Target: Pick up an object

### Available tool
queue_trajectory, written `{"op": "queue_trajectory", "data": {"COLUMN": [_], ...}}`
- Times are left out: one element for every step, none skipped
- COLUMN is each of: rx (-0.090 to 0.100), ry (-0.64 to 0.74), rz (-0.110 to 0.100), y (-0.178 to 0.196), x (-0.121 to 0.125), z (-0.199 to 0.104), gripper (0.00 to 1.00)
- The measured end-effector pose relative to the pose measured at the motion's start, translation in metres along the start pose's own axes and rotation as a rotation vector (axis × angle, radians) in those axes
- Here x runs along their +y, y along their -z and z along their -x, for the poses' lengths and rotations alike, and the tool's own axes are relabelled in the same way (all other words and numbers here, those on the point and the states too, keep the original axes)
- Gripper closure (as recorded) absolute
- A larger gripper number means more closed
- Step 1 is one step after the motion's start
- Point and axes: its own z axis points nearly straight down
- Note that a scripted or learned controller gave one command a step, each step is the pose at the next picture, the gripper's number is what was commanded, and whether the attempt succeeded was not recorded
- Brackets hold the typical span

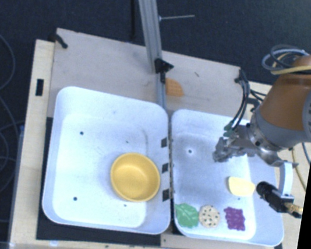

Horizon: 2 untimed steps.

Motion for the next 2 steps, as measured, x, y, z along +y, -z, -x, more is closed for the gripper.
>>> {"op": "queue_trajectory", "data": {"rx": [0.000,0.002], "ry": [0.000,0.002], "rz": [0.000,0.000], "y": [-0.011,-0.010], "x": [0.018,0.043], "z": [-0.050,-0.105], "gripper": [1.00,1.00]}}
